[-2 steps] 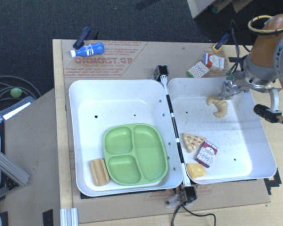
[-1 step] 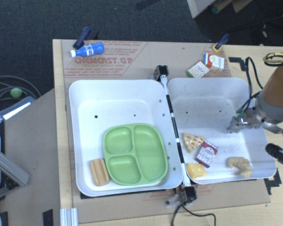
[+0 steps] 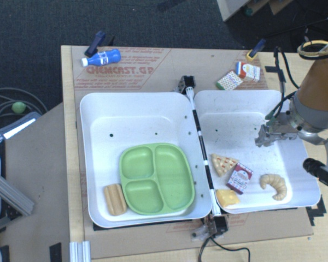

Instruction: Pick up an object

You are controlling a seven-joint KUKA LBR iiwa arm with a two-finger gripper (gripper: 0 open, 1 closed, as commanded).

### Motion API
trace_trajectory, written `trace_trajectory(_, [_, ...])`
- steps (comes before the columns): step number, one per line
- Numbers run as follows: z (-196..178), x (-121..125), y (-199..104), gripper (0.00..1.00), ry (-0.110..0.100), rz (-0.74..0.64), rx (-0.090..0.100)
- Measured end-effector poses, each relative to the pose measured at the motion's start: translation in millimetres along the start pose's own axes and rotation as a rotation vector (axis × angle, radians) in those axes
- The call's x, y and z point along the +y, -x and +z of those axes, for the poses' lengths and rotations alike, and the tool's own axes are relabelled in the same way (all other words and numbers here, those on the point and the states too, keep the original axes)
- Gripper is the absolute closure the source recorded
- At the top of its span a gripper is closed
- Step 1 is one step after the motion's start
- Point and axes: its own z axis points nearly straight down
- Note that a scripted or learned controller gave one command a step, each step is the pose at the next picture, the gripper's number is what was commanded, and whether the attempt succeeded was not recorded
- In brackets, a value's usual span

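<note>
Over the right bin (image 3: 295, 203), the gripper (image 3: 264, 137) is seen hovering above bare floor, well apart from the food items; whether the jaws are apart or together cannot be told. No object is held. A descent from here would likely close on nothing. The croissant (image 3: 275, 184), nearest candidate, lies near the front right corner, its long axis slanted from upper left to lower right, ends curling downward.
</note>
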Motion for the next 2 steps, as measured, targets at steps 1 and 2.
trace_trajectory(1, [-2.9, -3.7, -69.5, 1.00, -0.004, 0.000, 0.002])
trace_trajectory(2, [-3.0, -3.8, -68.6, 0.00, -0.004, 0.002, 0.001])
